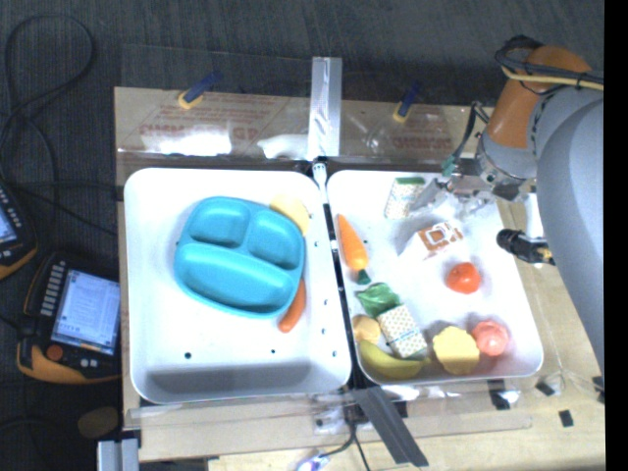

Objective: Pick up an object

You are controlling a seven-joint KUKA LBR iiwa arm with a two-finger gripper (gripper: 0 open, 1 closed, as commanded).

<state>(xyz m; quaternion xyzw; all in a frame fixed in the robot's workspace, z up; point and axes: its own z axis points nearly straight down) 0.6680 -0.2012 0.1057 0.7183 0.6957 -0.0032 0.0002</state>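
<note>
Dark carpet floor, wooden bench

Bright even light, soft focus, faint shadows

Divided tray in the left bin; carrot, banana, tomato in the right bin.

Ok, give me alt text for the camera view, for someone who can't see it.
The gripper hovers over the far end of the right bin, among toy foods: a carrot, tomato and banana. The left bin holds a blue tray.
</note>
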